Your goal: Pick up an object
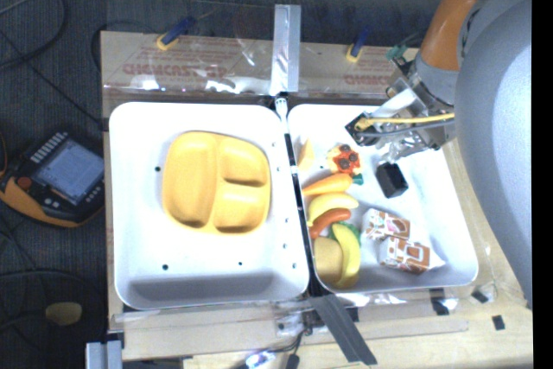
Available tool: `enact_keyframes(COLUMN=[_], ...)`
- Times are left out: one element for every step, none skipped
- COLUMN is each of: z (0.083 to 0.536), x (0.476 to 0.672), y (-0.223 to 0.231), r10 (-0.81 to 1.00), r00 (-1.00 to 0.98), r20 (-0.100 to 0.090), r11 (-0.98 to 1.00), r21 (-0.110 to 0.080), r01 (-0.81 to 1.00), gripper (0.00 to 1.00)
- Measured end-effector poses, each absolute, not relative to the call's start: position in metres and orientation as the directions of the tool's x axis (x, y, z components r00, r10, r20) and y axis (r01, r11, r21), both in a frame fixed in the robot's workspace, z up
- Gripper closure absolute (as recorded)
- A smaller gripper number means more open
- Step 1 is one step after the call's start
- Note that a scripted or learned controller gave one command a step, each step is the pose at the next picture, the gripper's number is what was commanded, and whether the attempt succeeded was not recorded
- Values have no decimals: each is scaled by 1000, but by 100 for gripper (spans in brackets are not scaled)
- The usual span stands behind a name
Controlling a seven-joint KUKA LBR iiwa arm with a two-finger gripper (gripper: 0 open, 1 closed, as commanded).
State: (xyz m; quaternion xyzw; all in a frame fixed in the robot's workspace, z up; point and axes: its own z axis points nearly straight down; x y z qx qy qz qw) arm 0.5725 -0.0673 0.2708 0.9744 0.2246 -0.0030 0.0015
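My gripper (390, 173) hangs over the upper middle of the right bin (449, 212), with the arm reaching in from the upper right. Just to its left lies a small red, orange and green toy (344, 158). Along the bin's left wall sits a heap of toy food: an orange wedge (302, 153), a yellow-orange piece (328, 183), a red sausage (327, 220) and a yellow-green banana (347, 251). A white packet with a red-brown pattern (397, 240) lies below the gripper. Nothing shows in the gripper's grasp.
The left bin (138, 272) holds a yellow divided plate (216, 181). A raised divider (294, 186) separates the two bins. Off the bench at the left lies a handheld pendant (60, 177). The arm's grey body (501, 117) covers the bench's right side.
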Motion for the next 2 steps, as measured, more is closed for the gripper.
enact_keyframes(z=[413, 433], x=[577, 566], y=[-79, -61], r10=[325, 275], r00=[946, 961], r20=[-5, -4], r11=[-946, -961], r21=[3, 1], r01=[325, 275], gripper=[100, 100])
